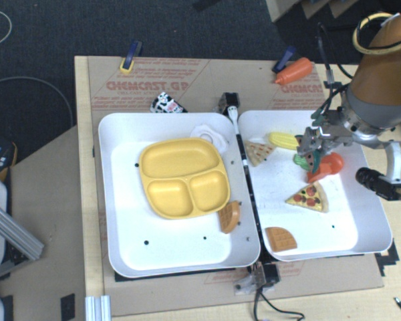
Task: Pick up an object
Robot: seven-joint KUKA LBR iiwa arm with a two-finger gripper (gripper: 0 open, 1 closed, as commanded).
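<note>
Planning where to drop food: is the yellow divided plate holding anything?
Empty: the yellow divided plate shows three bare compartments; a brown toy lies beside it.

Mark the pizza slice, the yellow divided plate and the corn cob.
pizza slice (pixel 308 198), camera view, middle of topping.
yellow divided plate (pixel 185 177), camera view, central divider.
corn cob (pixel 283 140), camera view, mid-body.
</note>
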